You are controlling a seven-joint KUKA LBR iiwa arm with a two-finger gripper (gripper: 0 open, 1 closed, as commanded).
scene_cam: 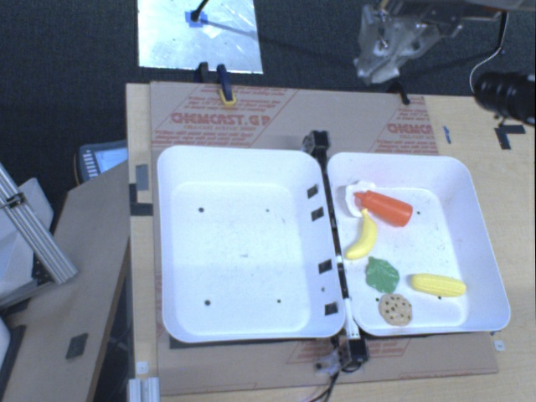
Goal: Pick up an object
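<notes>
Wooden bench [276, 107] below us, two white bins on it: left bin [239, 241], then the right bin [481, 249] carrying the goods. Up top, the gripper [378, 61] hangs over the bench's far edge; its finger state I can't tell. Inside: orange carrot [385, 208], banana [363, 237], corn [438, 286], green leaf [383, 274], cookie [394, 309].

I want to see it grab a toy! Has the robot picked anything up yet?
Not yet. The gripper is up above the bench, beyond the bins, with nothing seen in it. The carrot, banana, green leaf, corn and cookie all lie in the right bin. Reaching down and grabbing one is all left.
</notes>
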